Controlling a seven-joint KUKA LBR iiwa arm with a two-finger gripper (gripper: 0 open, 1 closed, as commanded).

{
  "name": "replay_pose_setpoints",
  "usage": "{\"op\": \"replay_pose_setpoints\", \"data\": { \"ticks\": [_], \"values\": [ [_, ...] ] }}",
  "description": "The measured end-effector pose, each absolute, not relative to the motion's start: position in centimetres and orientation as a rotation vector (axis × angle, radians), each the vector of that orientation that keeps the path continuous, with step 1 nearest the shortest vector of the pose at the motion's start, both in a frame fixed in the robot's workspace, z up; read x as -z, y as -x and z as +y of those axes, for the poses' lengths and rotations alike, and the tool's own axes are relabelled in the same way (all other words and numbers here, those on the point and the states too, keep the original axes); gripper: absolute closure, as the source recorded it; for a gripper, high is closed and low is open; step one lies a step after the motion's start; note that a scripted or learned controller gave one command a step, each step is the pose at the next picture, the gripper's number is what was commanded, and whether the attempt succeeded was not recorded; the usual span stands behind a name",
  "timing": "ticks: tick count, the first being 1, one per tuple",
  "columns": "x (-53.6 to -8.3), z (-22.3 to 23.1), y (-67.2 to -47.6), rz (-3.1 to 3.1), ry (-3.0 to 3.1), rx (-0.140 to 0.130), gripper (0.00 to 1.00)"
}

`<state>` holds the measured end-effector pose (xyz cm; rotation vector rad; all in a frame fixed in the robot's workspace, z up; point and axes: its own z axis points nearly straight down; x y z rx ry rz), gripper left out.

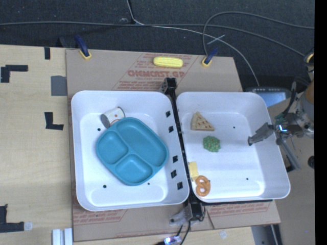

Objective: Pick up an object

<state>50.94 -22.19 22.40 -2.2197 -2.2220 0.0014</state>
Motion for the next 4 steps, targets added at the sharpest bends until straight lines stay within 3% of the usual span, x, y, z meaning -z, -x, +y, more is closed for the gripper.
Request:
{"op": "replay_pose_setpoints", "data": {
  "ticks": [1, 2, 3, 4],
  "values": [
    [-16.0, -22.3, -51.2, -2.218, 2.217, -0.006, 0.0],
    [-10.9, -21.8, -50.2, -2.219, 2.216, -0.005, 0.0],
    [-8.5, -21.8, -50.3, -2.225, 2.221, -0.002, 0.0],
    [-9.7, -21.8, -50.4, -2.228, 2.224, 0.0, 1.0]
  ]
}}
